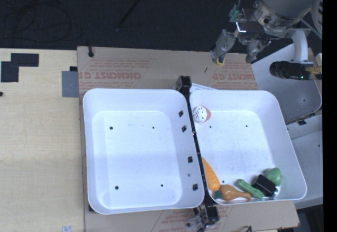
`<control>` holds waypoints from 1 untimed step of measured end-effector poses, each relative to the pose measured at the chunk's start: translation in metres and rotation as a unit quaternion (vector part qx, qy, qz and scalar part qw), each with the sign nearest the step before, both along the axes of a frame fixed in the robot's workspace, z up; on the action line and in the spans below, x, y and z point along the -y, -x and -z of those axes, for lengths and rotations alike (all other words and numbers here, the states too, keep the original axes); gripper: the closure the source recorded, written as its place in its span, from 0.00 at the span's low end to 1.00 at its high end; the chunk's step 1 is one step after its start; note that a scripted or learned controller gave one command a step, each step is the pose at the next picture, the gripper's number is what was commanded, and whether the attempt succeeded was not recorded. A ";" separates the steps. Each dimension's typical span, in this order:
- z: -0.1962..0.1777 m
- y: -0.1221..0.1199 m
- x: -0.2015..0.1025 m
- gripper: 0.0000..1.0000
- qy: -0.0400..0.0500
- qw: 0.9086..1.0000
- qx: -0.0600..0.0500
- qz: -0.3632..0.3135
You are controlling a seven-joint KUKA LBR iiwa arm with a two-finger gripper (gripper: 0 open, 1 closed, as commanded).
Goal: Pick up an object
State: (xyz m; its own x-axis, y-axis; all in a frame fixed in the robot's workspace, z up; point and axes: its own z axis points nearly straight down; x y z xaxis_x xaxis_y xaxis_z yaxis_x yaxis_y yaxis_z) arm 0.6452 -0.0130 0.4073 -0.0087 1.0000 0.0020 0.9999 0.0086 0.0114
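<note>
My gripper [235, 49] hangs high beyond far edge of right bin [287, 136], fingers spread apart, grasping nothing. Nearest target, I judge: small white-and-orange ball [200, 114], below and left of gripper, in right bin's far-left corner. Same bin's near edge holds cluster: orange carrot [210, 174], long axis along divider, tan toy [232, 192], green pieces [273, 175], black block [265, 185]. Left bin [95, 120] sits alongside.

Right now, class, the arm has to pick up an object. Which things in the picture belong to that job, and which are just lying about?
Belong to the job:
claw
carrot
spotted ball
green pieces
right bin

Just lying about:
left bin
cardboard sheet
black cables
</note>
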 end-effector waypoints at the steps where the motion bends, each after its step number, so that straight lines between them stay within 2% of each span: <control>1: -0.045 0.026 -0.069 0.00 0.000 1.000 -0.004 0.000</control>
State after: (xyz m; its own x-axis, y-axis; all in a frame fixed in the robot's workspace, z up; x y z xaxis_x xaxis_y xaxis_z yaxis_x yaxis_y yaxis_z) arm 0.6195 0.0556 0.4519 -0.0078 1.0000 0.0021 1.0000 0.0078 0.0027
